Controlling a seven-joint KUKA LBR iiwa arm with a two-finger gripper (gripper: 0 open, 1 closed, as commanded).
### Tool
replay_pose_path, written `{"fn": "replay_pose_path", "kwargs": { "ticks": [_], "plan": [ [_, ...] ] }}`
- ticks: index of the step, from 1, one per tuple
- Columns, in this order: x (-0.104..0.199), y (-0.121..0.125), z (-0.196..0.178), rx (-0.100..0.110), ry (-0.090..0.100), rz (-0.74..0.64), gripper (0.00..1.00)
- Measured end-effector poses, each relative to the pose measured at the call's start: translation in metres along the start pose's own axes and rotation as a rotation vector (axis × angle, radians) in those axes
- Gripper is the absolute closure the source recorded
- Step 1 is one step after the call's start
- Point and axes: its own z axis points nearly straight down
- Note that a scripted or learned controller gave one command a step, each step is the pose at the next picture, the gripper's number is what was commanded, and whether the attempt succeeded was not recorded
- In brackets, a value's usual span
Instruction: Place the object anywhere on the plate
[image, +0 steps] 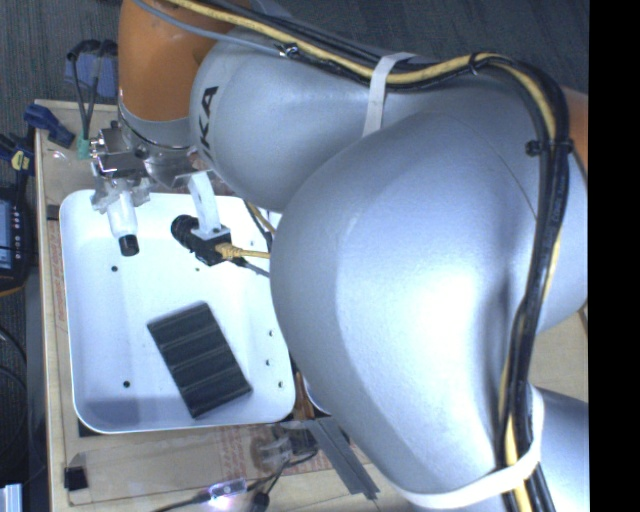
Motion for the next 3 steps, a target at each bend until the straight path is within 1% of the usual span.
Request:
{"fn": "replay_pose_path", "kwargs": {
  "ticks": [1,2,3],
  "plan": [
    [-0.018,0.007,0.040,0.006,0.000,-0.312,1.00],
    [-0.010,-0.009,0.142,0.006,-0.001,-0.561,1.00],
    [0.015,-0.107,0.153,0.000,-0.002,-0.082,1.00]
  ]
}}
